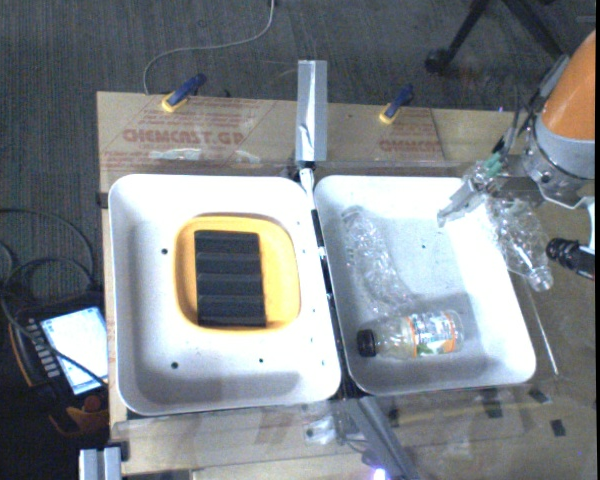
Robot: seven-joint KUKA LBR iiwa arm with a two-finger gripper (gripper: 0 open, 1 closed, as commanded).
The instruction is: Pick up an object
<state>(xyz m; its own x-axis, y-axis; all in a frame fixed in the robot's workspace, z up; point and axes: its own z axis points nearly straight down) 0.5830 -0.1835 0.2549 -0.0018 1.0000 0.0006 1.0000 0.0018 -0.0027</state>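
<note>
In right bin point(480, 368), bottle point(412, 335), crumpled plastic point(372, 258), hand point(472, 196) above.

The left bin point(130, 298) carries a yellow tray point(185, 278) with a black ridged block point(229, 278) at its middle. In the right bin point(500, 363), a bottle point(412, 334) lies along the near edge (dark cap towards the divider), crumpled clear plastic point(372, 258) behind it. The gripper point(470, 196) hovers at the far right corner.

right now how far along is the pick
Nothing looks picked yet. The bottle lies on the right bin floor, with clear plastic beside it; the yellow tray sits in the left bin. The pincer is over the right bin's far corner. Grasping and lifting remain.
</note>
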